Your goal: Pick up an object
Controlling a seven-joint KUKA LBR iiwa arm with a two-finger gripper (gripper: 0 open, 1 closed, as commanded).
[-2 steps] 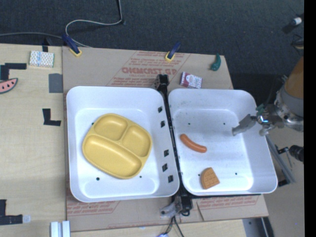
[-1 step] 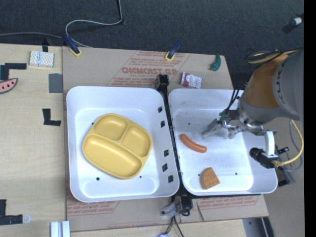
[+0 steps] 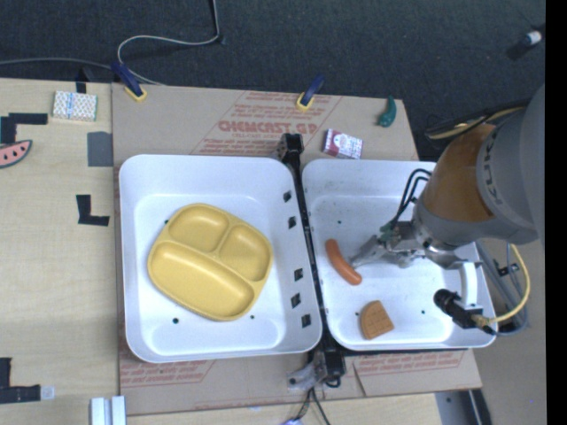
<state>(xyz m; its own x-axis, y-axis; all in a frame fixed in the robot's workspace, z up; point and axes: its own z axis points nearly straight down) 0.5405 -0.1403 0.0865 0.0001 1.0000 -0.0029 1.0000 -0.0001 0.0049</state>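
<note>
Arm low over the right bin, end effector (image 3: 365, 253) beside a toy hot dog.

The slim metal fingers taper to a point at centre-right of the frame, their tips close together and just right of the smooth orange-red hot dog (image 3: 343, 262), with nothing between them. Lower right in the same glossy white right bin (image 3: 354, 189) lies a brown, rough-looking toast slice (image 3: 376, 320), apart from the hot dog and near the bottom rim. The left bin (image 3: 146, 180) holds a yellow moulded plastic tray (image 3: 210, 260) with three rounded compartments, and white floor shows all round it. Both bins sit on a cardboard sheet (image 3: 257, 127) on the table.
</note>
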